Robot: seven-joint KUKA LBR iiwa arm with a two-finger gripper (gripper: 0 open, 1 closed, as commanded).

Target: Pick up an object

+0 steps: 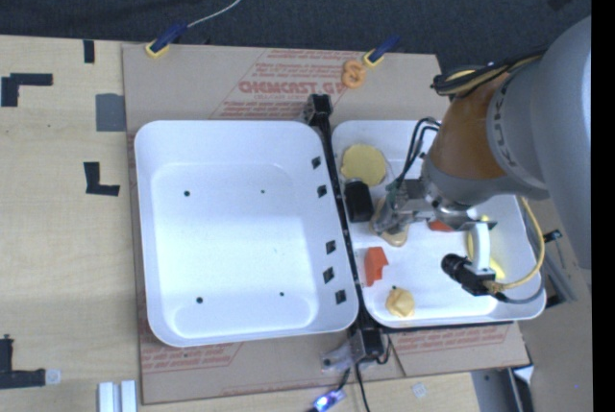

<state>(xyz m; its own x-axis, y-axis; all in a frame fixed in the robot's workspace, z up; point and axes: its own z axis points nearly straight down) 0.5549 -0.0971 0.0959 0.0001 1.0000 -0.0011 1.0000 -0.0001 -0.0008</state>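
The arm [500, 132] reaches leftward, its hand [392, 226] pointed straight down.

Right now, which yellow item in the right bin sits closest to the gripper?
The round flat yellow disc at the bin's far left corner. It lies just up-left of the gripper. The other yellow piece, a small lump, sits by the near rim, past the orange block.

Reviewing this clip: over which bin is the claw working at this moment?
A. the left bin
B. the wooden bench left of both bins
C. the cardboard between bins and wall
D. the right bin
D: the claw sits low inside the right bin, among the yellow disc, orange block and small yellow piece.
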